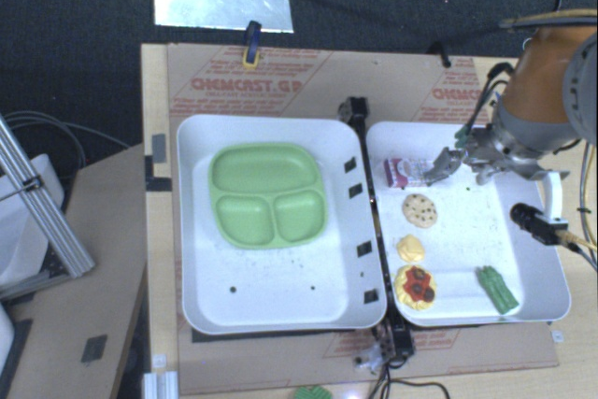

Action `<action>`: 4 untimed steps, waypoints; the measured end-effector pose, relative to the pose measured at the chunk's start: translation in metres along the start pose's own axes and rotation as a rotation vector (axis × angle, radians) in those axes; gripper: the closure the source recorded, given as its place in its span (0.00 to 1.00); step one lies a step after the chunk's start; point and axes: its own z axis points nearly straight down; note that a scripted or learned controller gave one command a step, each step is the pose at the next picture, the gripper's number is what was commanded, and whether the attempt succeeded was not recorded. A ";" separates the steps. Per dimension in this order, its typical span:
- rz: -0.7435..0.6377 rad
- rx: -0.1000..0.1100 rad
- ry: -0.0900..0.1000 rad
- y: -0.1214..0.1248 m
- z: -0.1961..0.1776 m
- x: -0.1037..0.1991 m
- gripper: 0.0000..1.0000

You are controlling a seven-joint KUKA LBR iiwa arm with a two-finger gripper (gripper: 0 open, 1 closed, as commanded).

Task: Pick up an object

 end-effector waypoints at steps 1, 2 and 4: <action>-0.007 0.000 0.000 0.028 0.062 0.033 0.00; -0.007 -0.005 0.000 0.074 0.081 0.041 0.00; -0.010 -0.004 0.003 0.034 -0.025 0.099 1.00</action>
